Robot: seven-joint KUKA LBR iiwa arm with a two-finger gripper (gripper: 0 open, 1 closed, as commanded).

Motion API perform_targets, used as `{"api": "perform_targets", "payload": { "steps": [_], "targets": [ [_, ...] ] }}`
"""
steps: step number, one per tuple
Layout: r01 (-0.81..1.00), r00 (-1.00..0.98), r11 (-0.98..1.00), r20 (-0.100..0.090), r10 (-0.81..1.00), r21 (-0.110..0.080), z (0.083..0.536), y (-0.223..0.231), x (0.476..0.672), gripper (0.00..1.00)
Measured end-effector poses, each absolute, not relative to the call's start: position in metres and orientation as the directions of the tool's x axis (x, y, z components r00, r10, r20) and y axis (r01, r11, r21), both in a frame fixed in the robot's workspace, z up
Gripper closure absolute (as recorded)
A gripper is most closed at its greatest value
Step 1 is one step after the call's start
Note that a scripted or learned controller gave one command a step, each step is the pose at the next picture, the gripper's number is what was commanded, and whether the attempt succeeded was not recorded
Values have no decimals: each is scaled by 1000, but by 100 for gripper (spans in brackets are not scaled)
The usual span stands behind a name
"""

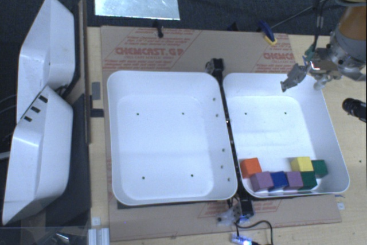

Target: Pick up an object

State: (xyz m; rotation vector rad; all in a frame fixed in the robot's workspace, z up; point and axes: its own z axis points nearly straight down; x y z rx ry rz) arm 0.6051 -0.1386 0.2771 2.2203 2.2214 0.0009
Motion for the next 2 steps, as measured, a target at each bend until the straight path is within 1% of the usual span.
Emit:
{"api": "perform_targets", "payload": {
  "steps": [1, 2],
  "targets": [
    [1000, -3, 3, 2, 1000, -10, 148, -97, 595, 0],
    [1000, 0, 0, 0, 1000, -3, 84, -123, 640, 0]
  ]
}}
